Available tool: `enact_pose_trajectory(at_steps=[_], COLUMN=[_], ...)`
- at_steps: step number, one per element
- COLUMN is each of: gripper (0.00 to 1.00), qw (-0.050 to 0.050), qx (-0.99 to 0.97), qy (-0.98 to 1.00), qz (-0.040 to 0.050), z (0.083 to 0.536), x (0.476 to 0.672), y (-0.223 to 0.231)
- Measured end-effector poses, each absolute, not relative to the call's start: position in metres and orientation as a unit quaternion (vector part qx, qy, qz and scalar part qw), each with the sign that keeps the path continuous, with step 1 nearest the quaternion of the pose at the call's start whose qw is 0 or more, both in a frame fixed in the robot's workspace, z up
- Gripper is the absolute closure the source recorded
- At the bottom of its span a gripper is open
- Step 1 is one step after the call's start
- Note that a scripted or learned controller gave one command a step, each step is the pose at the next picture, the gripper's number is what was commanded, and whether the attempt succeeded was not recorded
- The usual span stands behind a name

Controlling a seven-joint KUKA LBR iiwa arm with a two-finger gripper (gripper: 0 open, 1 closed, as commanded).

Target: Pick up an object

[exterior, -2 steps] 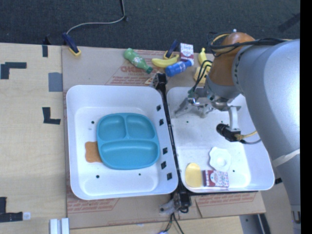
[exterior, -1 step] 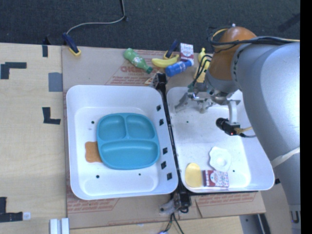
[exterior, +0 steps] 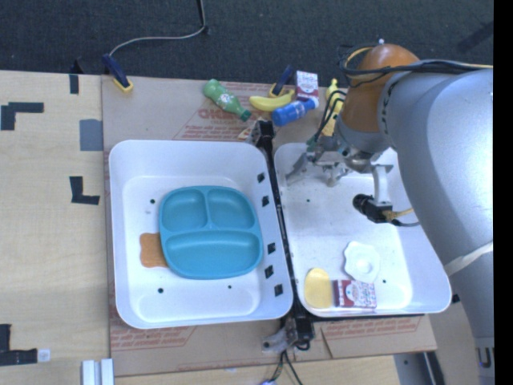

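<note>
Gripper [exterior: 318,165]: you saw it low at 12 o'clock of the right bin [exterior: 417,295], near the rim.
Open room: bin centre lay bare.
Fingers: you could not tell their state, the wrist hid them.

Light falls evenly and brightly from above, so the two shallow white plastic bins [exterior: 192,155] look nearly washed out, with soft, short shadows along their inner walls and under the blue divided plastic plate [exterior: 211,231]. The large grey robot arm [exterior: 449,159] shows a pale sheen on its curved casing and looks slightly soft. The dark carpet [exterior: 240,14] at the top is dim and grainy.
</note>
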State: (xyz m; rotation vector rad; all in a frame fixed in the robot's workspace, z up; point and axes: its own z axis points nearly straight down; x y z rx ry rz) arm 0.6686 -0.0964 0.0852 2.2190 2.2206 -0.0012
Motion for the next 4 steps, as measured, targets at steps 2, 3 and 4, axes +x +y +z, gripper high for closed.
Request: enact_pose_trajectory(at_steps=[2, 3, 4], gripper=[0.0, 0.0, 0.0], qw=[0.001, 0.002, 0.0], qx=[0.707, 0.707, 0.707], qy=[0.707, 0.708, 0.707], qz=[0.0, 0.0002, -0.001], z=[0.085, 0.086, 0.087], x=[0.661, 0.658, 0.651], y=[-0.101, -0.1, -0.097])
